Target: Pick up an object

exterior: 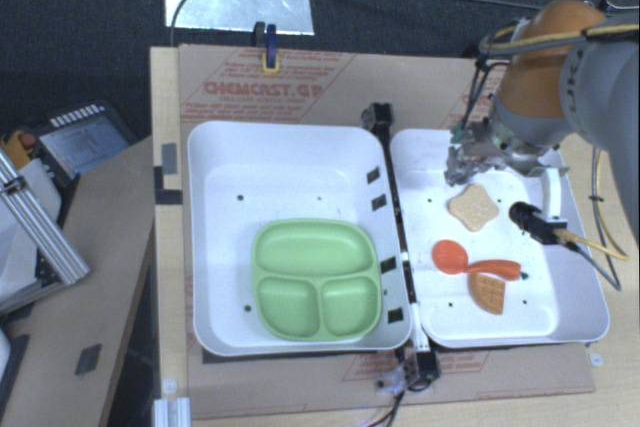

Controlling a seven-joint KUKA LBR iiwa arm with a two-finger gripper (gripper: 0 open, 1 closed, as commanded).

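In the right bin (430, 315) lie a pale toast slice (473, 208), an orange-red spoon (472, 261) and a small tan waffle-like wedge (488, 293). My gripper (462, 168) hangs low over the bin's far part, just above and slightly left of the toast slice. Nothing shows between its fingers. The arm's grey body and orange band reach in from the right.
The left bin (215, 245) holds a green plate (315, 278) with three compartments. A black divider strip runs between the two bins. A metal sheet with cables lies beyond the bench, and equipment stands at the far left.
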